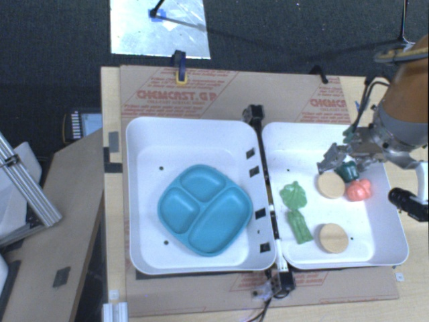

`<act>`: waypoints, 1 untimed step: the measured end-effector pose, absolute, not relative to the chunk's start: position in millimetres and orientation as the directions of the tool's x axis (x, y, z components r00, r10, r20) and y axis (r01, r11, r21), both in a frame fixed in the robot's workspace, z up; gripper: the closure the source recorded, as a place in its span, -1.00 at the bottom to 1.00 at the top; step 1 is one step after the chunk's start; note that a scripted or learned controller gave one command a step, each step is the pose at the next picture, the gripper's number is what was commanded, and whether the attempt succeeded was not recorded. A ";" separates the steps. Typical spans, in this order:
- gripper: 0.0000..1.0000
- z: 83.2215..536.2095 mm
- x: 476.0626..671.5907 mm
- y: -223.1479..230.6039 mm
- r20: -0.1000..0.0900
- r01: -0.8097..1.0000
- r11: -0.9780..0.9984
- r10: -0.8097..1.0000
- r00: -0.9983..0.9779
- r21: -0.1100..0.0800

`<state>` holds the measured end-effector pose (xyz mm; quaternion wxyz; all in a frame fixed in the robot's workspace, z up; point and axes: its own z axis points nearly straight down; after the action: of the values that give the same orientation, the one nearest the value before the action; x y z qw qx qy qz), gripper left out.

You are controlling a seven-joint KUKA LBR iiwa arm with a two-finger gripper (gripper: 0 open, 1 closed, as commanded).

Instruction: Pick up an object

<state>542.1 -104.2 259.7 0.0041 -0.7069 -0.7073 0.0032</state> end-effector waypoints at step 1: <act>-1.00 265.7 544.2 -104.0 0.000 1.000 0.003 1.000 -0.003 0.002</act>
<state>544.2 -104.0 265.7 -0.0007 -0.7061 -0.7081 -0.0005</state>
